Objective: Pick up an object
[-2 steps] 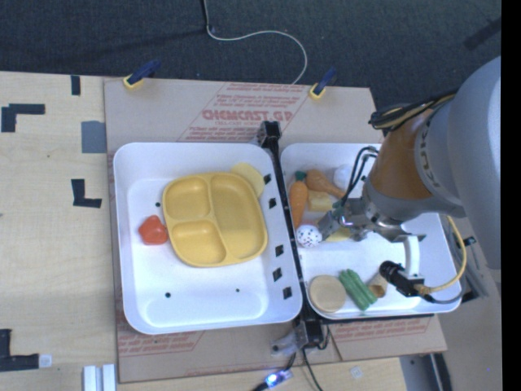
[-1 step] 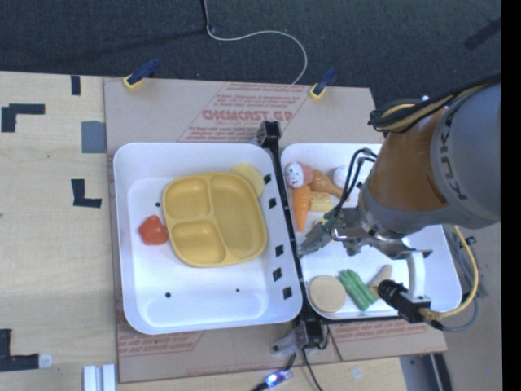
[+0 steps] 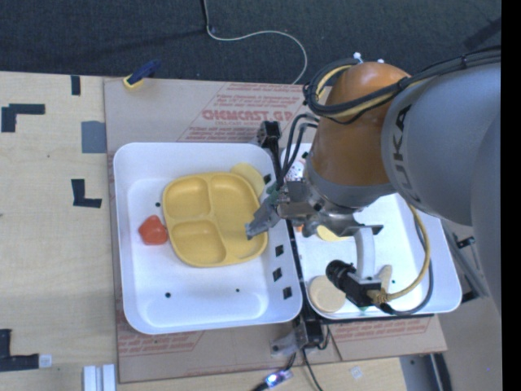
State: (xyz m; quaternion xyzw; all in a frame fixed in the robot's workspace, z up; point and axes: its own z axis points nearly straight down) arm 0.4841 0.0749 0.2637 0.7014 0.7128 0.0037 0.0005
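My arm (image 3: pixel 423 129), grey with its orange band, fills the right of the frame and reaches left over the divide between the two bins. The left bin (image 3: pixel 138 300) sits centre-left; the right bin (image 3: pixel 440 300) lies lower right, mostly under me. In the left bin rests a yellow divided plate (image 3: pixel 207 218), with a small red object (image 3: pixel 152 231) touching its left edge. My gripper (image 3: pixel 262 218) hangs at the plate's right rim; whether it is clenched or released I cannot tell. A round tan disc (image 3: pixel 326 297) lies in the right bin.
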